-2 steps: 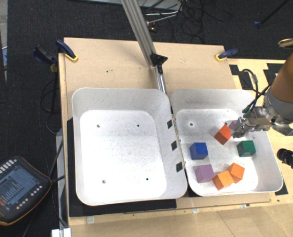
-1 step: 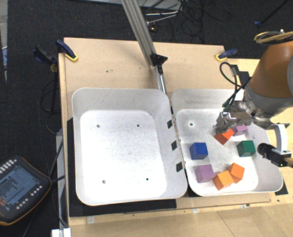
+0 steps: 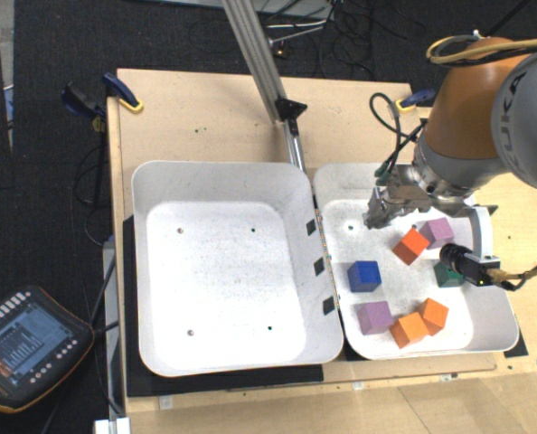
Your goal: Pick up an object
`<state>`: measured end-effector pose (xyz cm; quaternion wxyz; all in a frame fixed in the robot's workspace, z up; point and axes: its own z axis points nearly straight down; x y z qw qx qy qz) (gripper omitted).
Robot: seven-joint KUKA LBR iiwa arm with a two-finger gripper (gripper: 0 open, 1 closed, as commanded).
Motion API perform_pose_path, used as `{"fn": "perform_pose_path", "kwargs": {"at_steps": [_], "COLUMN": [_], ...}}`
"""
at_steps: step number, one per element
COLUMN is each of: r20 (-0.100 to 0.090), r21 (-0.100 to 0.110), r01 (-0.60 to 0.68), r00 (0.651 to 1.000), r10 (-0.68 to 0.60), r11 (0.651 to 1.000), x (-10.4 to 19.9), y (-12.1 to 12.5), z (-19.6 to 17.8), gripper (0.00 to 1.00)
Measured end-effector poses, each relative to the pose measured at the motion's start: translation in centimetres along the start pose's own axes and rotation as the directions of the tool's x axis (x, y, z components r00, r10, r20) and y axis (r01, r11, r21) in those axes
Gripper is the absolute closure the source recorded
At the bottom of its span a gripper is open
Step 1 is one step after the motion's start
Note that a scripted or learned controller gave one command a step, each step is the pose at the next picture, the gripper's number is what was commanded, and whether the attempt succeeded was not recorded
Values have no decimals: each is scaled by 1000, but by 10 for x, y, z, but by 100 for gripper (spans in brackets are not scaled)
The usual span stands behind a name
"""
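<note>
Blue cube (image 3: 364, 276), two purple, three orange and one green block, loose in right bin (image 3: 494, 337)

1. Light wood surface (image 3: 214, 116), sitting on a dark floor (image 3: 42, 197).
2. Metal pole (image 3: 255, 48) slants across the surface's far edge.
3. Blue clamp (image 3: 119, 89) with yellow tip at the far-left corner.
4. Handheld control pad (image 3: 20, 346) on the floor, lower left.
5. Loose cables (image 3: 314, 30) beyond the far edge.
</note>
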<state>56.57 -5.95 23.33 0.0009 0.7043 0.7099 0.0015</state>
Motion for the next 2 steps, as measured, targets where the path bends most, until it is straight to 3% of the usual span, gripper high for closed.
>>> {"fn": "perform_pose_path", "kwargs": {"at_steps": [1,2], "r20": [0,-1], "r21": [1,0], "r01": [0,0], "r00": [1000,1000], "r10": [0,0], "r11": [1000,1000], "x": [46,102], "y": [13,44], "z": [-5,-5], "gripper": [100,100]}}
